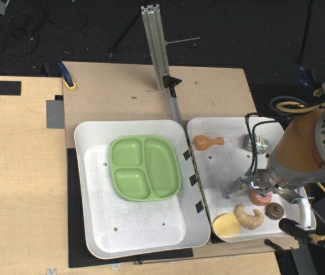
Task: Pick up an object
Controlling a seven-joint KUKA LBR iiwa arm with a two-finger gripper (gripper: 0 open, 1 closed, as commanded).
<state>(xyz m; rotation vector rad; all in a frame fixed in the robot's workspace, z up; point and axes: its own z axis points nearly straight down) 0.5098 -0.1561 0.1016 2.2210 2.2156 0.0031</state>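
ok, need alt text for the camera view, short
A grey robot arm reaches from the right into the right white bin, its gripper low among small toy foods: a croissant, a yellow piece, an orange gourd-shaped piece. The left bin holds a green divided plate.

You see the arm [300, 148] cut off at the frame's right side, its bulk hiding the far right corner of the right bin [220, 171]. The wrist covers the upper part of a pinkish object [260, 197] below it. A small greenish item [258, 145] beside the arm is too blurred to identify.
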